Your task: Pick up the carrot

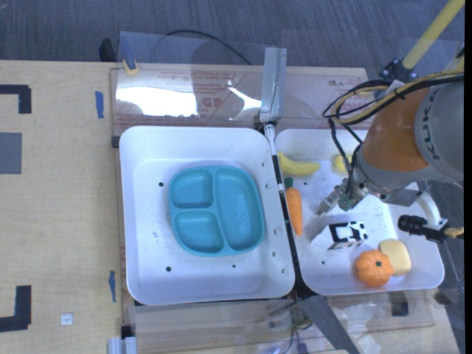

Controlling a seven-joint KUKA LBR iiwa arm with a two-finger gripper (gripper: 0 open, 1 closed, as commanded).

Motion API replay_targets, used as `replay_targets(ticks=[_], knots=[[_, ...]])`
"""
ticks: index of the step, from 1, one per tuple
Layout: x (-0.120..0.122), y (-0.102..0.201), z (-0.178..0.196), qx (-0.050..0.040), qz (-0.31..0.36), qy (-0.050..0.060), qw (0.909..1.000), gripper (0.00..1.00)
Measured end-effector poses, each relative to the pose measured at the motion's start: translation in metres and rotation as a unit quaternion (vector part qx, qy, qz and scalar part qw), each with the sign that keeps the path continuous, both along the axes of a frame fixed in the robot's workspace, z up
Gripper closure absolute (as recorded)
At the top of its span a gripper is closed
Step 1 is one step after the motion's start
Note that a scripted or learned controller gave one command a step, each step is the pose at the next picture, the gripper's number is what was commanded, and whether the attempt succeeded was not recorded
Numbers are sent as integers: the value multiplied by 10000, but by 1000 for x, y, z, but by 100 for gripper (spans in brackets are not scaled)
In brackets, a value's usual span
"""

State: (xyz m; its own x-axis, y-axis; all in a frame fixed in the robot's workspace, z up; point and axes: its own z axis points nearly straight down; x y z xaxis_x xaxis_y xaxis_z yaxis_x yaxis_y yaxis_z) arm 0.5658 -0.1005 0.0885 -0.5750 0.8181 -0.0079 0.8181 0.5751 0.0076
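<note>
Carrot [294, 210], likely light, stiff and smooth, lies along the right bin's [428, 282] left wall; grasp mid-length; gripper [333, 201] state unclear.

My arm [413, 135] enters from the right, the grey link and orange band bent downward over the right side of the frame. My wrist angles down and to the left. My gripper [333, 201] hangs low, its finger spacing indistinct from this height.
</note>
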Motion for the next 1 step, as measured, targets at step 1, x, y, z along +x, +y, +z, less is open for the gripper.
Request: replay_targets(ticks=[1], knots=[[29, -2, -1, 13, -1441, 15, 9896, 100]])
